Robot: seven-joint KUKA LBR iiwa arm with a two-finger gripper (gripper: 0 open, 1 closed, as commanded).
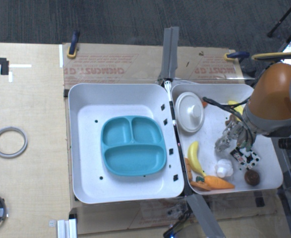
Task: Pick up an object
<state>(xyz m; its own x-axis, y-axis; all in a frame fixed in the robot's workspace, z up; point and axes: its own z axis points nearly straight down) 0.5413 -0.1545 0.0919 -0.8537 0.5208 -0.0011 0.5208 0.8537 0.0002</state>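
A carrot lay along the right bin's near wall beside a banana; the gripper hovered just behind them, its grasp impossible to judge, with a white bowl farther back

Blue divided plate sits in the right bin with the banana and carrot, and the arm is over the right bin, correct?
Not quite. The camera view shows the blue divided plate alone in the left bin, not the right one. The banana and carrot do lie in the right bin, and the arm's gripper is over that bin.
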